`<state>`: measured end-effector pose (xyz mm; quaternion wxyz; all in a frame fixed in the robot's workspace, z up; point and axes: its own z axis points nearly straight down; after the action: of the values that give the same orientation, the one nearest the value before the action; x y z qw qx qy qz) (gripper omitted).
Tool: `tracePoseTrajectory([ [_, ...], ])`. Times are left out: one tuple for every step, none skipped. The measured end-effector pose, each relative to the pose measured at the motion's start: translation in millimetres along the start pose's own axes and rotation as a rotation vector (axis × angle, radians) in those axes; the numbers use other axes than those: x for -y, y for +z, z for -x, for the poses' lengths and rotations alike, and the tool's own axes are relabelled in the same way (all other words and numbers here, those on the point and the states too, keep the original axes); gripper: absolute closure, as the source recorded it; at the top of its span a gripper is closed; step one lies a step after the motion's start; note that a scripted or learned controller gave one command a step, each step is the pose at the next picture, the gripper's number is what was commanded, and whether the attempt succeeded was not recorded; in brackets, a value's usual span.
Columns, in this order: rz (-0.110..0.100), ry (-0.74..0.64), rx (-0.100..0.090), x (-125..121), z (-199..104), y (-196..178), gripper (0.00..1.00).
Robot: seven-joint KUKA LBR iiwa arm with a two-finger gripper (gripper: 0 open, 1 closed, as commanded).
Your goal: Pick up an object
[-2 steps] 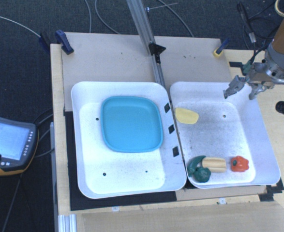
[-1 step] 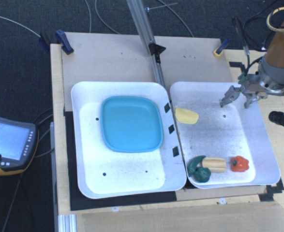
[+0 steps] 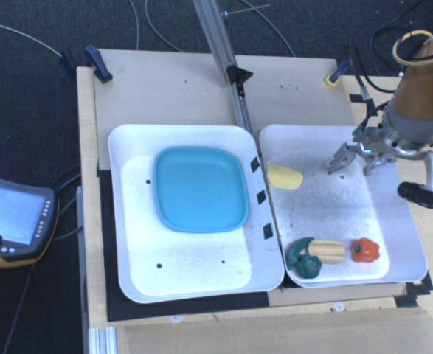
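In the right bin (image 3: 393, 198) lie a yellow piece (image 3: 284, 176) near its left wall, and along the front edge a dark green vegetable (image 3: 303, 257), a tan cylinder (image 3: 327, 251) and a red pepper (image 3: 364, 250). My gripper (image 3: 356, 161) hangs over the bin's far right part, its fingers spread open with nothing between them. It is well to the right of the yellow piece and behind the red pepper.
The left bin (image 3: 127, 198) holds a square teal plate (image 3: 201, 188). A metal pole (image 3: 216, 28) slants down to the gap between the bins. A tablet-like pendant (image 3: 13, 220) lies off the bench at left. Cables run across the dark floor.
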<state>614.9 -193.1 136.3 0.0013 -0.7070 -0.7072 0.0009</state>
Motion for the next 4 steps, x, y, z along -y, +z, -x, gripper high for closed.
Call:
tracePoseTrajectory([
  [0.000,0.000,0.000,0.7,-0.5,42.8,0.00],
  [0.005,0.000,0.001,-0.8,-0.1,29.5,1.00],
  [0.009,0.000,0.002,2.3,3.0,-32.8,1.00],
  [0.008,0.000,0.002,1.5,3.1,-72.5,1.00],
])
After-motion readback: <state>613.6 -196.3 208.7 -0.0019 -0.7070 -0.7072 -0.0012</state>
